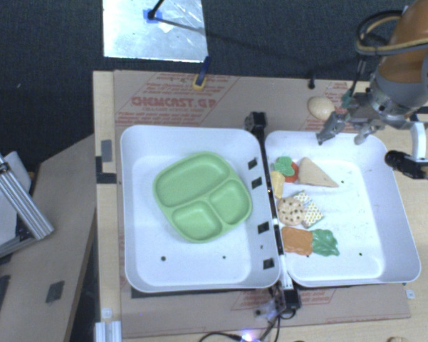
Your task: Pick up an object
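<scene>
Hand (344,130) open, maybe empty, over R bin (384,212).

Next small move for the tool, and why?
Probably down and toward the left: the tool hangs with fingers spread above the right bin's back edge, holding nothing, and the nearest item, the tan wedge, lies just in front of it.

The grey arm reaches in from the right, its gripper (345,130) pointing down with fingers spread apart

Probably a robotics lab: cardboard-topped bench (178,95), two white bins (139,191).
</scene>
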